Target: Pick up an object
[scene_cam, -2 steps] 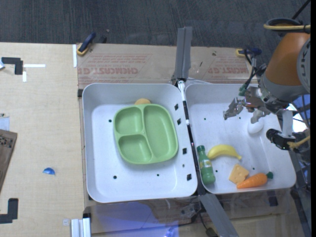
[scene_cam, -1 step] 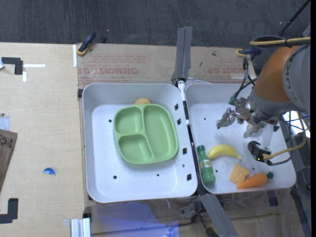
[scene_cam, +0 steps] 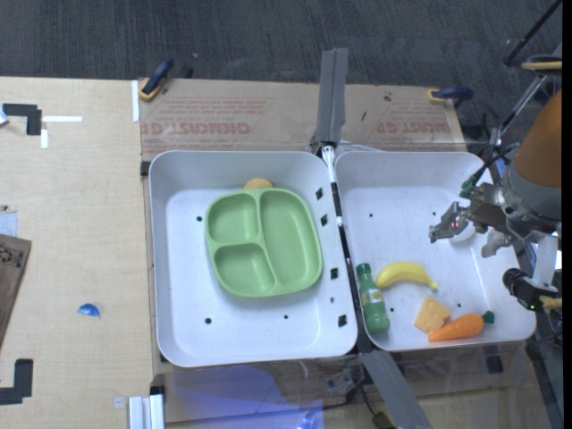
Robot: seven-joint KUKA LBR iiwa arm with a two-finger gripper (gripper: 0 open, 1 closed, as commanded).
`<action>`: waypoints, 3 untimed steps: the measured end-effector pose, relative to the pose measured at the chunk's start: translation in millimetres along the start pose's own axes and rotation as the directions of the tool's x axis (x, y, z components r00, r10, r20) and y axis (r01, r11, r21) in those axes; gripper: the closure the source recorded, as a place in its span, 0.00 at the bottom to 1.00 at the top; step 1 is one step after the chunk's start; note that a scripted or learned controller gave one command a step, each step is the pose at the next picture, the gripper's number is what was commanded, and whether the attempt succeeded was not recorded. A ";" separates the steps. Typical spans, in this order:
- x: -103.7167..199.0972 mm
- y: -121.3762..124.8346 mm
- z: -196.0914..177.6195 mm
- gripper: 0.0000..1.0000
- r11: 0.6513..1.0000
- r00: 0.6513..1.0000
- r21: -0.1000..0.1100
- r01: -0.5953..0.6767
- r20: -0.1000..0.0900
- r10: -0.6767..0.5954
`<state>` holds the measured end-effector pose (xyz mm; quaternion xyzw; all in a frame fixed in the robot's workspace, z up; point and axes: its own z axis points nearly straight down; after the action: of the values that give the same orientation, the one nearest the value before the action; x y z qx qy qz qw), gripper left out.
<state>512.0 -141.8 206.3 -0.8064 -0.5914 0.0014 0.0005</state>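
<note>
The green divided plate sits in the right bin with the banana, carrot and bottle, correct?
Not quite. The camera view shows the green divided plate alone in the left bin; the banana, carrot and bottle lie in the right bin.

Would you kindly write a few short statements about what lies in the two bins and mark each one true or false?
1. The green divided plate lies in the left bin. True.
2. The banana lies on the plate. False: it lies in the right bin, beside the green bottle.
3. The carrot lies near the right bin's front right corner. True.
4. The gripper holds the cracker. False: the cracker lies on the bin floor, next to the carrot.
</note>
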 end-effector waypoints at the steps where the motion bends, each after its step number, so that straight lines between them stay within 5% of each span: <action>1: 15.9 -40.1 116.0 0.00 0.988 0.988 0.000 0.153 -0.002 -0.153; 2: 33.2 -3.6 67.6 0.00 0.939 0.939 -0.001 0.345 -0.001 -0.345; 3: 17.1 -35.5 109.1 0.00 0.901 0.901 -0.020 0.434 0.006 -0.434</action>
<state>482.9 -115.0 97.3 -0.6546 -0.7560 -0.0041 -0.0080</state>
